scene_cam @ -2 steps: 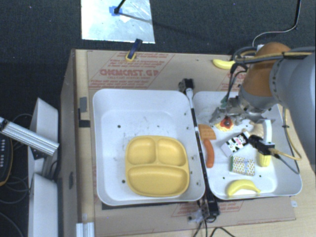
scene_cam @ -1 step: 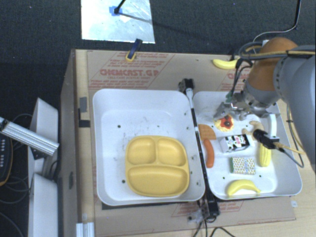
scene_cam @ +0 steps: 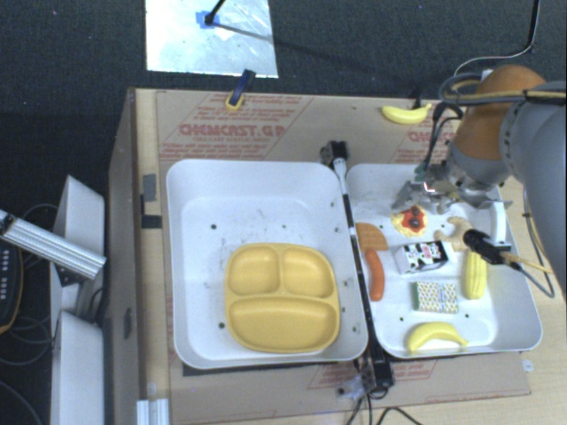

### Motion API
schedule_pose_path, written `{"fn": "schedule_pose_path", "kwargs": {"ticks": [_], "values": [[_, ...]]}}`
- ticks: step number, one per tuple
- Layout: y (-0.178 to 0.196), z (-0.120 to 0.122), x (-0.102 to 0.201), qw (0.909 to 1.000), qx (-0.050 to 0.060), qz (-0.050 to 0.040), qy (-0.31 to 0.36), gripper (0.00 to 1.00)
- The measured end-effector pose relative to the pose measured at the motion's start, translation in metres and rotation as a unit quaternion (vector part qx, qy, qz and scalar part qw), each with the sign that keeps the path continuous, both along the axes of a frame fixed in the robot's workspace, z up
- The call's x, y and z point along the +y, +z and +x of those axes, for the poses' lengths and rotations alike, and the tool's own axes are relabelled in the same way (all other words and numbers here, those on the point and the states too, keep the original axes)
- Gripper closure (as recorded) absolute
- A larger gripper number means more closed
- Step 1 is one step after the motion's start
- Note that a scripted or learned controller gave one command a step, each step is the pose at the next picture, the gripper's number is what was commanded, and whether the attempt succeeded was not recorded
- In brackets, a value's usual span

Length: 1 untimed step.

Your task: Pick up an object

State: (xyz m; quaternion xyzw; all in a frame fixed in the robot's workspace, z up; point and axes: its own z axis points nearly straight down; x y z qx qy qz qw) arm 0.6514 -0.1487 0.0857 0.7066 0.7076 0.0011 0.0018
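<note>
Dark carpet (scene_cam: 71, 51) was seen around a cardboard-covered bench (scene_cam: 257, 122) on which two shallow white bins were set side by side. A yellow divided tray (scene_cam: 282, 297) was lodged in the left bin (scene_cam: 213, 193). Several small objects were scattered in the right bin (scene_cam: 523, 317): an orange sausage (scene_cam: 376, 274) beside the dividing wall, a black-and-white carton (scene_cam: 423, 255), a patterned green packet (scene_cam: 436, 297), a corn cob (scene_cam: 475, 275), a yellow banana (scene_cam: 436, 336) near the front wall, and a red-and-yellow item (scene_cam: 411, 222). A second banana (scene_cam: 405, 112) was left on the bench behind the bin. The grey arm (scene_cam: 532, 149) was extended from the right, and its gripper (scene_cam: 429, 193) was placed low over the bin's rear part, just above the red-and-yellow item. Its degree of opening could not be told, and no object could be made out in its grasp.
</note>
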Motion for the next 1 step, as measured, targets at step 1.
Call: {"fn": "schedule_pose_path", "kwargs": {"ticks": [1], "values": [[-0.0010, -0.0147, 0.0469, 1.0000, 0.001, 0.0007, 0.002, 0.00]]}}
